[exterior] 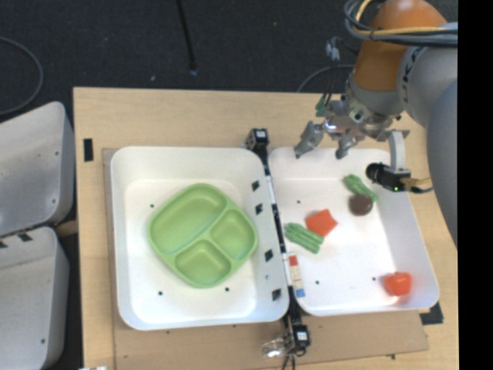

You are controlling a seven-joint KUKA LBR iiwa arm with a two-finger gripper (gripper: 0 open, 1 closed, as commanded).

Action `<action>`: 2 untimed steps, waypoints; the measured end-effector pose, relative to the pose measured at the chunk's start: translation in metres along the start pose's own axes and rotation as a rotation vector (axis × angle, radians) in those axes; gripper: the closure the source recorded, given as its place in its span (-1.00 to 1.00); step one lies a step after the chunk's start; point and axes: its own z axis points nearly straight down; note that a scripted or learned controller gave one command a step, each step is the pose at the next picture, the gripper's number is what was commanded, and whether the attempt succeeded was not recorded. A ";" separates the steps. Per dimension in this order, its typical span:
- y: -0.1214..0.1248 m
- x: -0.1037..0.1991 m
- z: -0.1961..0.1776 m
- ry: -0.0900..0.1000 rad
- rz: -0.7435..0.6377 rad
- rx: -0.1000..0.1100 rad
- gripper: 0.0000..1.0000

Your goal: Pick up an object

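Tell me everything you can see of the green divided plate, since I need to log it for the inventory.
The green divided plate is a light green, plastic-looking tray with rounded corners and three compartments: one long one and two smaller ones. It lies flat and right side up, turned at a slant, near the middle of the left white bin. Nothing lies in its compartments, and only the bin floor touches it.

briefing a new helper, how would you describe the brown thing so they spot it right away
Look in the right bin, upper half. The small brown object lies at the lower end of a green strip, touching it. It is the one dark, round piece among green and orange-red ones.
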 end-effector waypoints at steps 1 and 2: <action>0.000 -0.003 0.042 0.000 0.004 0.000 -1.00; -0.006 -0.012 0.089 -0.001 0.002 -0.001 -1.00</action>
